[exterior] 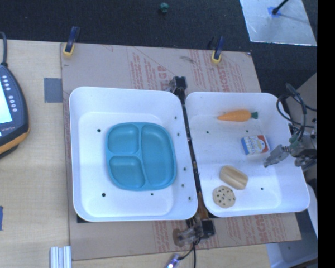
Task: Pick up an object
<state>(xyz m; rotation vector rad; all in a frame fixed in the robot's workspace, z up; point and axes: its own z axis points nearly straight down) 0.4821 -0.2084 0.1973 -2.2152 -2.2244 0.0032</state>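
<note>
Camera view showed four candidates in the right bin (pixel 196 149); the nearest to the arm was the small blue-and-white carton (pixel 254 144), which lay flat on the bin floor in the right half, its long axis running roughly left to right with a slight tilt. Just beside it, to its right and a little lower in the view, the gripper (pixel 274 158) hung over the bin's right edge; whether it was spread or closed could not be told, and nothing was seen in its grasp. By my judgement the coming move turned on that one offset: the carton lay to the left of the gripper and slightly toward the far side of the bin, apart from it, not touching.

Farther out, the orange carrot (pixel 235 115) lay near the far wall with its long axis left to right, green end toward the arm. The tan bread roll (pixel 233 177) and the round cookie (pixel 224 196) sat nearer the front, almost touching. The left bin (pixel 78 149) held a blue divided plate (pixel 140 156).
</note>
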